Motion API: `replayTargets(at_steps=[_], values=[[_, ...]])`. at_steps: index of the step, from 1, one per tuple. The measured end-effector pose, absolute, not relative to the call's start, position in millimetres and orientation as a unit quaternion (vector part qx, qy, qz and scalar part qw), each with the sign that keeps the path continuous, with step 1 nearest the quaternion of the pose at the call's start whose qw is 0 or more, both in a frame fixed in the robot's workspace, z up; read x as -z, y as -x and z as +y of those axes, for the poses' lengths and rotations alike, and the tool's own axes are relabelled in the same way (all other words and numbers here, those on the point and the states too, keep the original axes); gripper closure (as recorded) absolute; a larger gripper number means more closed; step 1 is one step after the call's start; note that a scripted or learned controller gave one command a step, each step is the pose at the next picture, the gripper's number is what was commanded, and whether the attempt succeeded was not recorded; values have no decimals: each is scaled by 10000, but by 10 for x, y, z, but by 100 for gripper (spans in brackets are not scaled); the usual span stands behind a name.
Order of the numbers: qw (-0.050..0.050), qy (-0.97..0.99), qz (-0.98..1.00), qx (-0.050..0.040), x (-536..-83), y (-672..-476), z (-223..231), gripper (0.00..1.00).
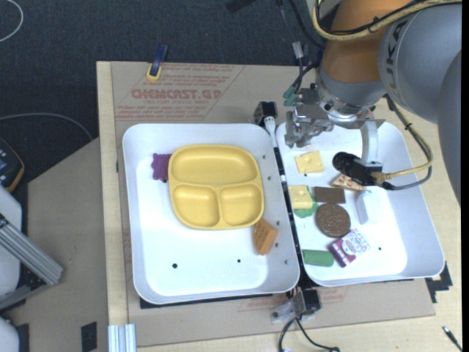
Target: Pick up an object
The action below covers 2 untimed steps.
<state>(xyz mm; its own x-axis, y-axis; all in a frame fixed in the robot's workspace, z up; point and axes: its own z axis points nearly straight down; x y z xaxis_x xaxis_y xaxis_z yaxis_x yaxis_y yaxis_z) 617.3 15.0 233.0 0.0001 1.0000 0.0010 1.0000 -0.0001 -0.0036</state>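
Note:
My gripper (299,134) hangs over the far left corner of the right bin (410,259), just above a pale yellow cheese slice (308,162). Nothing shows between its fingers. Below it lie a yellow-green block (300,198), a brown rectangle (329,194), a round brown cookie (333,219), a green piece (318,257), a purple-and-white packet (349,246) and a small pizza-like wedge (347,182).
The left bin (146,270) holds a yellow divided tray (216,185), a purple item (160,166) at its left and a tan cracker (265,237) near the bin divider. A yellow-blue clamp (155,64) lies on the cardboard behind.

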Motion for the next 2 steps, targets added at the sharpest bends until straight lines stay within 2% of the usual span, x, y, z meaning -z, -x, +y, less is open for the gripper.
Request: replayTargets(at_steps=[1, 2], values=[[17, 7073, -7069, -17, -2145, -6217, 131, 100], [-13, 7067, -7075, 14, -2345, -6275, 149, 100]])
